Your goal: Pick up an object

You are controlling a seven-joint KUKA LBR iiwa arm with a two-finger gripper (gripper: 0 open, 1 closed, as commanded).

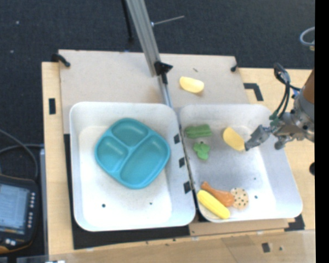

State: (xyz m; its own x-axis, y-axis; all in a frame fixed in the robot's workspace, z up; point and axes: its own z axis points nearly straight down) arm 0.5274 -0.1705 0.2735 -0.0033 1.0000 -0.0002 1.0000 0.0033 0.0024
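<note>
Beige board of the bench is carrying two shallow white bins side by side. Filling much of the left bin, a teal divided plate is lying flat near its middle. Reaching over the right bin from its right edge, the gripper is hanging beside a yellow lump near the bin's far edge, the fingertip seeming to touch it; I cannot tell how the fingers are standing. Lying at the near edge are a yellow corn cob, an orange carrot and a speckled round cookie. Two green pieces are sitting along the left wall. Beyond the bins, a yellow lemon-like piece is resting on the bench.
</note>
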